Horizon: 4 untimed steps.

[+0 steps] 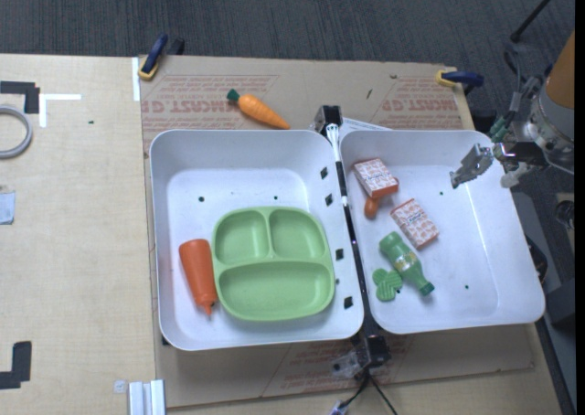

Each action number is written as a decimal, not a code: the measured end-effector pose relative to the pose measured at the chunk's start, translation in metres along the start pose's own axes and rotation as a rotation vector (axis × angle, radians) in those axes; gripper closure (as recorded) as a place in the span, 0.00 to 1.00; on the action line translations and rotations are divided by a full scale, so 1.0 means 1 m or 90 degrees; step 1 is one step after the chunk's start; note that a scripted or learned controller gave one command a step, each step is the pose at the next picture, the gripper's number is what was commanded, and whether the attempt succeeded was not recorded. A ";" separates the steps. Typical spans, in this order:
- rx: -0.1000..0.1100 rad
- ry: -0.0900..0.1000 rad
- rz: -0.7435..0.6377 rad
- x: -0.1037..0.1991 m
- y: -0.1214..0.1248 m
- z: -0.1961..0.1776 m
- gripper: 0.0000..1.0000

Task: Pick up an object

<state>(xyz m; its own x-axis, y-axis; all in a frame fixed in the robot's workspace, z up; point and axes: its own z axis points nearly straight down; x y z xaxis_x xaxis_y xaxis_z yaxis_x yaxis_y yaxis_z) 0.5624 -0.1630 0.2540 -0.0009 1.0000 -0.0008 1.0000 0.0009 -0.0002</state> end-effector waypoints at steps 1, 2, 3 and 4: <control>0.001 0.000 0.029 0.039 0.020 0.127 0.00; -0.008 -0.005 -0.167 0.064 -0.005 0.156 0.00; -0.013 -0.006 -0.166 0.064 -0.003 0.145 1.00; -0.001 0.000 -0.247 0.110 -0.032 0.060 1.00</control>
